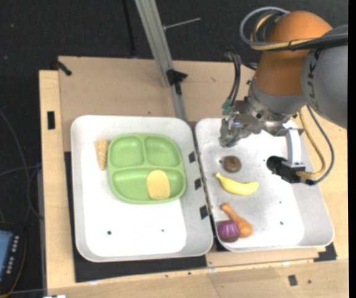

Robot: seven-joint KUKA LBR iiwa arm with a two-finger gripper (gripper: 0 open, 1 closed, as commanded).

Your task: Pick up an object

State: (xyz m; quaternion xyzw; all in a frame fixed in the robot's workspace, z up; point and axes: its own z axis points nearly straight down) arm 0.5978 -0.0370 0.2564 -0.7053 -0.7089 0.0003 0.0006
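Now, small round brown object (231, 163), just below jaws (229, 136)

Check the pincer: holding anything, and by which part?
Nothing seen in the pincer. It hangs above the right bin, up from the brown round object, apart from it.

Fixed overhead slant onto both bins (79, 185)
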